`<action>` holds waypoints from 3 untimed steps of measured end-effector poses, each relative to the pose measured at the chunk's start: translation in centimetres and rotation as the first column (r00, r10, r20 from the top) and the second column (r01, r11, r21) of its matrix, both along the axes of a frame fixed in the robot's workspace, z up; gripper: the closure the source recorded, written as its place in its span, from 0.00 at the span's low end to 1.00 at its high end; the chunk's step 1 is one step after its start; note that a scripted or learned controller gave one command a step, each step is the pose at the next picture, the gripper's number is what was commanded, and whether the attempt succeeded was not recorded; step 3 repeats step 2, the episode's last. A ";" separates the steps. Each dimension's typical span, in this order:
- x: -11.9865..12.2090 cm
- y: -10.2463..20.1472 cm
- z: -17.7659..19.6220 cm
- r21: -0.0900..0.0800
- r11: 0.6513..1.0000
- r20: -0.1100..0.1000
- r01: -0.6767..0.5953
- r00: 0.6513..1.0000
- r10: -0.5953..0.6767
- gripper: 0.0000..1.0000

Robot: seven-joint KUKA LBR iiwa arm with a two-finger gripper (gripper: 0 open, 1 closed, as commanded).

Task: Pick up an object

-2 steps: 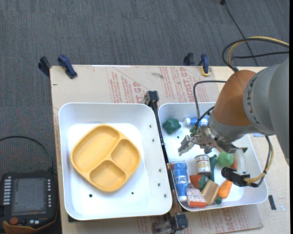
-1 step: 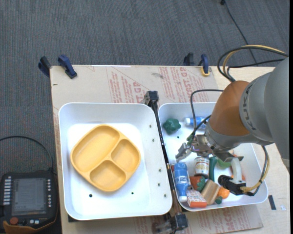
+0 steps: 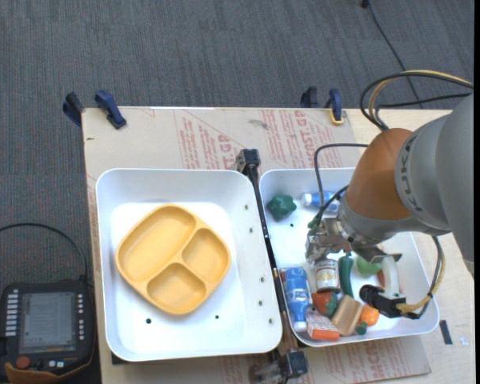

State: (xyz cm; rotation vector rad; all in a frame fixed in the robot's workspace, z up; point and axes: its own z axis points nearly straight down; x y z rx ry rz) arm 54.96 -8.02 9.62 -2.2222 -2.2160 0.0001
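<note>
While the arm reaches in from the right edge of the frame, the nearest items lie along the bottom of the picture: a teach pendant at the lower left, on the floor beside the table. In the lower right, the right bin holds a heap of small things: a blue packet, an orange piece, a tan block, a red piece, a dark green stick and a small jar. The hand hangs just above the jar, over the middle of this bin; whether it is open or closed cannot be told. Left of centre, the left bin carries a yellow divided plate with three compartments. Farther up in the right bin, a green lump and a small bottle lie apart from the heap. At the table's far edge, blue clamps grip the board.
</note>
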 end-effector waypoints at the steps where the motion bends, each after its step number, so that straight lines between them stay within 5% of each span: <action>1: 0.0 0.0 -0.1 0.000 1.000 -0.001 0.001 1.000 -0.001 0.00; 2: 0.0 0.0 0.8 0.001 1.000 -0.003 0.002 1.000 -0.002 1.00; 3: 0.0 0.0 0.8 0.001 1.000 -0.003 0.002 1.000 -0.002 1.00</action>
